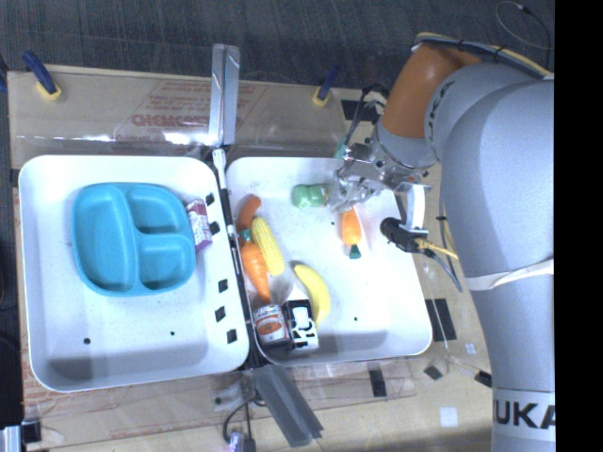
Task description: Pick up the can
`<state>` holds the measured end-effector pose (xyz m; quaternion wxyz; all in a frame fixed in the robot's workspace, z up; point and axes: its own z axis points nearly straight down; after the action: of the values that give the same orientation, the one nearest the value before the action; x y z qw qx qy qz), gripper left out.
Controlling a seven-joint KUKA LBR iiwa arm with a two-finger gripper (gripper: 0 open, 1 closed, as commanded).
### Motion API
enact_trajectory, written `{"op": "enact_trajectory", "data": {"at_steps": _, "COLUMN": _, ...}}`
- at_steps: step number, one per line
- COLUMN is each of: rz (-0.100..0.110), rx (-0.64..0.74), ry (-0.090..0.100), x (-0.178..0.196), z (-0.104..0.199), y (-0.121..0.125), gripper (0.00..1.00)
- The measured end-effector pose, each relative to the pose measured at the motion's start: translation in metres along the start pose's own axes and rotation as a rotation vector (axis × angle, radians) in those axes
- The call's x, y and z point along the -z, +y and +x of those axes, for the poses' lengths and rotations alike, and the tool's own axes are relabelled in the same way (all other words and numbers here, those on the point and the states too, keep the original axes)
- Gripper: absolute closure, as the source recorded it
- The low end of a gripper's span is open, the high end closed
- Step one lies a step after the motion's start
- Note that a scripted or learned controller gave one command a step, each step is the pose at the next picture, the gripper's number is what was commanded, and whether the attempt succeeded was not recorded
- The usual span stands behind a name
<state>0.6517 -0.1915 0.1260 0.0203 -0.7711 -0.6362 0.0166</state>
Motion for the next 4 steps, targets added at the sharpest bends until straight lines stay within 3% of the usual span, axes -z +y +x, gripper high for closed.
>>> {"op": "enact_trajectory", "data": {"at_steps": 1, "rz": 0.002, "rx": 0.004, "ry": -0.001, "x": 0.006, "z": 0.000, "y": 0.000, "gripper": 1.00}}
{"op": "enact_trajectory", "data": {"at_steps": 2, "rz": -0.029, "rx": -0.068, "ry": -0.002, "x": -0.041, "z": 0.036, "y": -0.005, "gripper": 1.00}}
{"op": "enact_trajectory", "data": {"at_steps": 4, "rz": -0.022, "rx": -0.059, "ry": -0.003, "x": -0.029, "z": 0.038, "y": -0.006, "gripper": 1.00}}
